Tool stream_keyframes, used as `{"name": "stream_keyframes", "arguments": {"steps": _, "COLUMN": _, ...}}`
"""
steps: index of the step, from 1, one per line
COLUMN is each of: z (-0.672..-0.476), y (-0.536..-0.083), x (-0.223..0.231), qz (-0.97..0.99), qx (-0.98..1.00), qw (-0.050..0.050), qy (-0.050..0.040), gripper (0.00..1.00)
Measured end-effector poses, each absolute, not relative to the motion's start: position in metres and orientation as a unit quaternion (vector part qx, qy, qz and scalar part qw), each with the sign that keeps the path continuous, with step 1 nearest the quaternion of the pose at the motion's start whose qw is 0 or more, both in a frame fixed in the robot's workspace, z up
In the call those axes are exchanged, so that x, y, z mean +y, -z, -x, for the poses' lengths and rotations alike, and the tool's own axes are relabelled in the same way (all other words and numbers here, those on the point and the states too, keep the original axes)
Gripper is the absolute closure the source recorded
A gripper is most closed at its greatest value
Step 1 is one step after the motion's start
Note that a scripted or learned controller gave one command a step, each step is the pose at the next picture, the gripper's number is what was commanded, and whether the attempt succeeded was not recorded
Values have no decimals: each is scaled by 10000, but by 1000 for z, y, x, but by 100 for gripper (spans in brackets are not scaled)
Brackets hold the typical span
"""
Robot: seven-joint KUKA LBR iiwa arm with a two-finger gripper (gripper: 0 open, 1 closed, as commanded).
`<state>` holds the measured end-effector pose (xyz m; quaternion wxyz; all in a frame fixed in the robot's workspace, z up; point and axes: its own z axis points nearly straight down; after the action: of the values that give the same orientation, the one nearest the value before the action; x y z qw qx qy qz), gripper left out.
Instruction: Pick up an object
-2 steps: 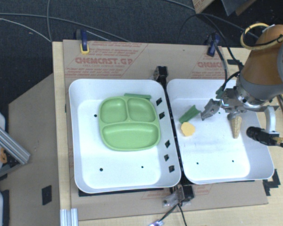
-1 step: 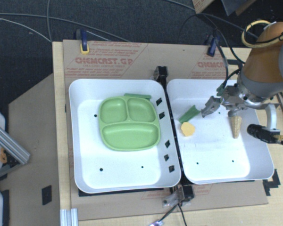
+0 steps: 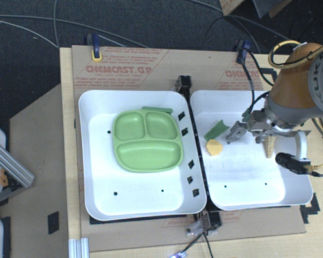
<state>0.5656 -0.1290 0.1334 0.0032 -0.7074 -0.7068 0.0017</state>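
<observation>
I've got the arm in over the right bin now, with the tool hanging low above the bin floor — its fingers look spread, nothing between them, so it's released and empty. The candidates sit just to its left: a small yellow block and a green wedge right above it, nearly touching each other, near the bin's left wall. The green divided plate lies in the left bin, well apart. I'd call this the approach step, nothing grasped yet. Next move, as I judge it — slide left over the yellow block, drop, and close without clipping the wedge.
</observation>
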Motion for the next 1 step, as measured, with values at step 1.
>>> {"name": "stream_keyframes", "arguments": {"steps": 1, "z": -565, "y": -82, "x": -128, "qz": 7073, "qx": -7070, "qw": 33, "qy": -14, "gripper": 0}}
